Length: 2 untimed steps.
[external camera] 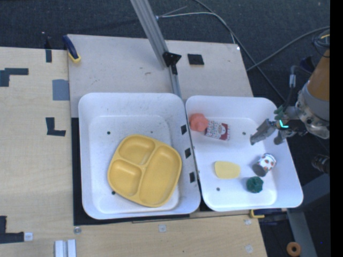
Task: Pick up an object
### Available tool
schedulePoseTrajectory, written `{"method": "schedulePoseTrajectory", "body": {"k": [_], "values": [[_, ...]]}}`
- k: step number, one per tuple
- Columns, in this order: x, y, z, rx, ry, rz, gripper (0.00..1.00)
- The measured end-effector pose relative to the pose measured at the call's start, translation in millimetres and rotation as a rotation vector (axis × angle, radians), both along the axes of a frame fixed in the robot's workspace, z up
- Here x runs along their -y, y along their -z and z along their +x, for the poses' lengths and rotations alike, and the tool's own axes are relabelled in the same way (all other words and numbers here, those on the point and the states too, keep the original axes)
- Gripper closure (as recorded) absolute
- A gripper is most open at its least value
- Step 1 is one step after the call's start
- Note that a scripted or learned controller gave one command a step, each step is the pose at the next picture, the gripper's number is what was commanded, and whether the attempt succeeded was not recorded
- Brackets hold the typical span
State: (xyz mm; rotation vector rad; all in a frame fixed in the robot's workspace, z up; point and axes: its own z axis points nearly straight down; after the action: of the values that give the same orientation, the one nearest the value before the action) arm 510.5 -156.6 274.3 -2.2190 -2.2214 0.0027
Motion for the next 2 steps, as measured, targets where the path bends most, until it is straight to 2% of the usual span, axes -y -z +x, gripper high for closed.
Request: {"method": "schedulePoseTrajectory", "body": {"k": [1, 2], "values": [[0.0, -0.4, 0.3, 0.001, 0.000, 0.000, 0.00], [-6.7, 62.2, -1.9, -0.005, 0.000, 0.001, 0.00]]}}
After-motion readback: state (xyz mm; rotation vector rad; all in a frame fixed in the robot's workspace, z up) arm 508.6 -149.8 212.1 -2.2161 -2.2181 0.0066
